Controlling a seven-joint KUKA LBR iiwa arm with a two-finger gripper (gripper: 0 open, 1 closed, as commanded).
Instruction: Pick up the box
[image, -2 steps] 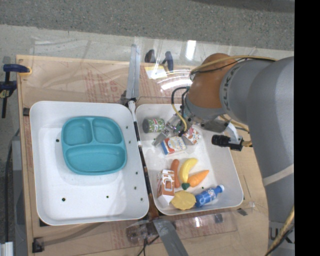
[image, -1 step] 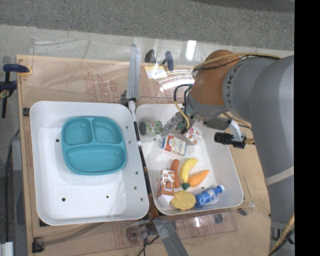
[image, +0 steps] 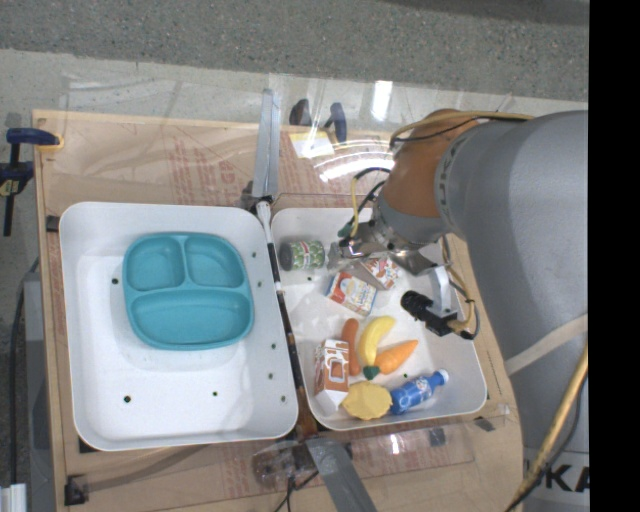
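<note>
A small white and red box (image: 352, 291) lies in the upper middle of the right bin (image: 462, 352). A second red and white box (image: 383, 269) lies just right of it, partly under the gripper. An orange-brown carton (image: 333, 365) lies further toward the front. My gripper (image: 366, 252) hangs low over the back of the right bin, directly above the red and white box and beside the first box. The grey wrist with its orange band hides much of what lies beneath it.
The right bin also holds a green can (image: 302, 254), a banana (image: 375, 338), a carrot (image: 396, 355), a red sausage shape (image: 349, 333), a yellow lump (image: 367, 401) and a blue bottle (image: 416, 390). In the left bin (image: 100, 400) sits a teal divided plate (image: 187, 288).
</note>
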